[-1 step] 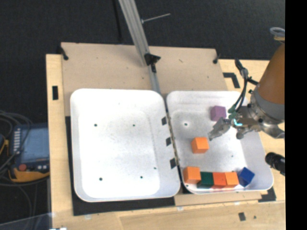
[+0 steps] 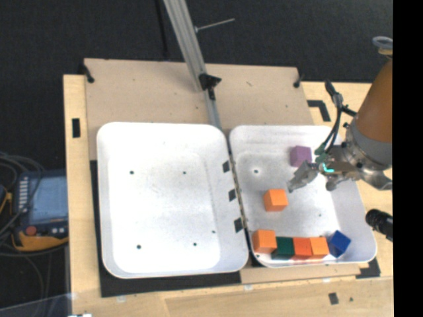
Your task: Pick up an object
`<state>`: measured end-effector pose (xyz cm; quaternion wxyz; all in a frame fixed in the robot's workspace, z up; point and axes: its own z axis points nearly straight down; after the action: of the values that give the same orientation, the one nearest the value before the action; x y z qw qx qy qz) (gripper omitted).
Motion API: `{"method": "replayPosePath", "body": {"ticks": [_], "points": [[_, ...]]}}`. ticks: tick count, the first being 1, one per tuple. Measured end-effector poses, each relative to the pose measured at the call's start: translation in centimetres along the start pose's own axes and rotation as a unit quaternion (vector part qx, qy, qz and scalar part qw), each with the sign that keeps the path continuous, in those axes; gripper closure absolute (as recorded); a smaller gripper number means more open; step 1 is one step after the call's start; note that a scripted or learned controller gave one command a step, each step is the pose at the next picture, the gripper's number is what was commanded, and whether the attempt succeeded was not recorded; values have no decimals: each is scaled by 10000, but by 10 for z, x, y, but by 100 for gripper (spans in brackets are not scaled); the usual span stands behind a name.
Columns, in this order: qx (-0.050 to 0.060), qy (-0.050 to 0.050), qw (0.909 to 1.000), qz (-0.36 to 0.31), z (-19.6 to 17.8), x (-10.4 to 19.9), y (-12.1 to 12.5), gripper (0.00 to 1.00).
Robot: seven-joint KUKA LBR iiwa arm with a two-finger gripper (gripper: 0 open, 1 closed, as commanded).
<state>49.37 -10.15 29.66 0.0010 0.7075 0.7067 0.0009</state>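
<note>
Apparently unlabelled, coloured blocks (image 2: 301, 246) line the right bin (image 2: 254, 144).

The scene is viewed by a single camera fixed above the bench (image 2: 277, 289), looking down at a slant. Both white bins are framed whole, the left bin (image 2: 106, 197) and the right bin (image 2: 248, 140), from a moderate distance. The arm (image 2: 380, 114) is seen entering from the right.
</note>
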Motion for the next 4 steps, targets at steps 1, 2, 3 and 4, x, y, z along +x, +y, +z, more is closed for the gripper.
{"method": "replayPosePath", "body": {"ticks": [1, 2, 3, 4], "points": [[27, -3, 10000, 2, 43, 2, -3, 0], [41, -2, 10000, 5, 99, -7, 2, 0], [38, -1, 10000, 4, 141, -7, 0, 0], [-13, -2, 10000, 35, 128, -7, 2, 100]]}}
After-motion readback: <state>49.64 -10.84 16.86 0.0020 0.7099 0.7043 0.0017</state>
